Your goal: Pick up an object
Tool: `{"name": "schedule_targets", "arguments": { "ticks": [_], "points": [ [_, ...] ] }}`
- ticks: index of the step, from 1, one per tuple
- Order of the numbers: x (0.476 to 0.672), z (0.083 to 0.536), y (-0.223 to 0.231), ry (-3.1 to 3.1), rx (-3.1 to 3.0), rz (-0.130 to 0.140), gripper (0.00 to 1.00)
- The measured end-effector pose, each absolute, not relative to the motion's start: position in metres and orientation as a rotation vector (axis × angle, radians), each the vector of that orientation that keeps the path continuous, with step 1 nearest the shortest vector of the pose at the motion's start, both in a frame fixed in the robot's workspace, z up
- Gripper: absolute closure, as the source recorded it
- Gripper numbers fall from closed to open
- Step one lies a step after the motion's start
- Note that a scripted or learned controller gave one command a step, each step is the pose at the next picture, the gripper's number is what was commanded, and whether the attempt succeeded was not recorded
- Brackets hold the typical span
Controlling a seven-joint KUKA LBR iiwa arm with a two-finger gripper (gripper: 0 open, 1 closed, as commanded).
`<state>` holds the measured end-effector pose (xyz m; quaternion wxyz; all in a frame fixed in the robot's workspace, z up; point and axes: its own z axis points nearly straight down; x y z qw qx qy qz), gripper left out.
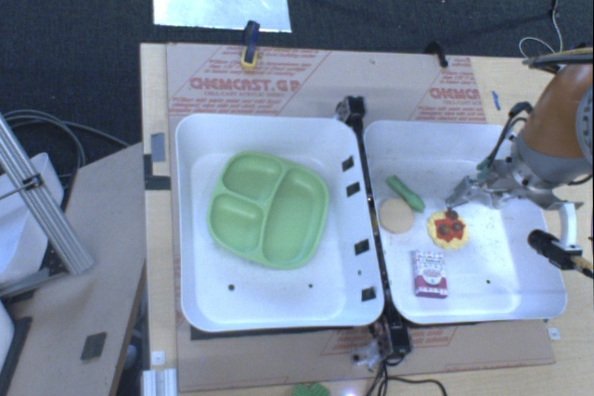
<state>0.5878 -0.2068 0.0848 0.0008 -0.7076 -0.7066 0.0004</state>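
A small yellow disc topped with red [448, 229] — pizza-like — lies mid-right in the right bin [529, 297]. The gripper [461, 196] hangs just above it, up-right; open or clenched, I cannot tell. Near it: a green stick [406, 194], a tan round [396, 216], a red-and-white packet [430, 274]. The left bin [200, 292] holds a green divided plate [269, 210].

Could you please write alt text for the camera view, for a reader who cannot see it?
The grey and orange arm's end effector hovers over the right white bin, just above a yellow toy pizza, with a tan disc, a green pod and a small red carton nearby. The left white bin holds a green divided plate.
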Motion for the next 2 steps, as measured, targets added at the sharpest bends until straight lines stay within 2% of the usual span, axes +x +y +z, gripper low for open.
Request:
{"name": "schedule_targets", "arguments": {
  "ticks": [1,2],
  "points": [
    [0.534,0.171,-0.133,-2.232,-2.213,-0.008,0.0],
    [0.54,0.084,-0.198,-2.217,-2.226,-0.01,0.0]
  ]
}}
